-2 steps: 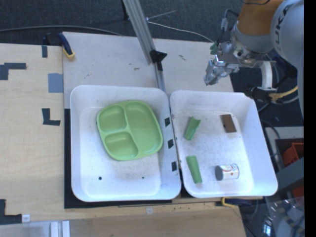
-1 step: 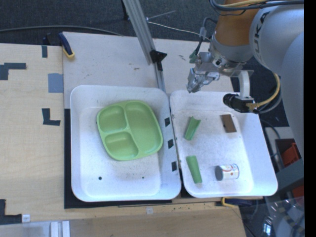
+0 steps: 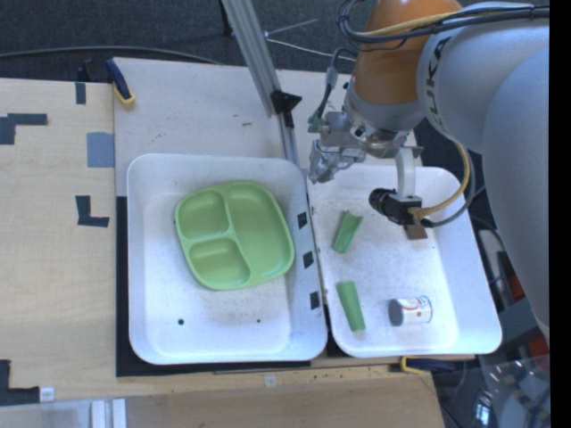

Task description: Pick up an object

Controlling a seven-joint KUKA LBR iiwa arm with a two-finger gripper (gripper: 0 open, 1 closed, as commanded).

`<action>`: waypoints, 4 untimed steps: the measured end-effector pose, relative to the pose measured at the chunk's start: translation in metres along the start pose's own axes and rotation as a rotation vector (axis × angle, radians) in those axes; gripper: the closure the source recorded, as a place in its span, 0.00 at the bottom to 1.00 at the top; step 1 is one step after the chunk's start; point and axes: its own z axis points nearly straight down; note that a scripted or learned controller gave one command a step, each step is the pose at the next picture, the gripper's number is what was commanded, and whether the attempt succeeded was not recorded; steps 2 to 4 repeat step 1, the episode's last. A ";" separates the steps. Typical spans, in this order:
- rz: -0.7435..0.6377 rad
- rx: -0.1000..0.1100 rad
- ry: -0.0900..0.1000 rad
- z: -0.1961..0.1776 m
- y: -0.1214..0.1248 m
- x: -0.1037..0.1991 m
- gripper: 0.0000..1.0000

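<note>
Nearest the camera, the right bin (image 3: 464,324) holds three loose things. A small white can (image 3: 410,310) with a dark end lies on its side near the front; a red mark shows on it, too small to read. Just left of it lies a green stick (image 3: 351,306). A second green stick (image 3: 346,232) lies farther back, tilted, well apart from the first.

The left bin (image 3: 147,328) holds one green plate (image 3: 234,234) with three compartments.

At the far edge of the right bin, close to the wall between the two bins, the gripper (image 3: 323,169) hangs below a grey arm with an orange band. Nothing shows between the fingers; whether they are open or closed I cannot tell. Part of the word KUKA reads on the arm.

Both bins sit on a pale wooden table (image 3: 53,266).
</note>
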 end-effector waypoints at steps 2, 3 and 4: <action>-0.002 -0.001 0.001 -0.003 -0.012 0.057 1.00; -0.002 -0.001 0.001 -0.003 -0.012 0.057 1.00; -0.002 -0.001 0.001 -0.003 -0.012 0.057 1.00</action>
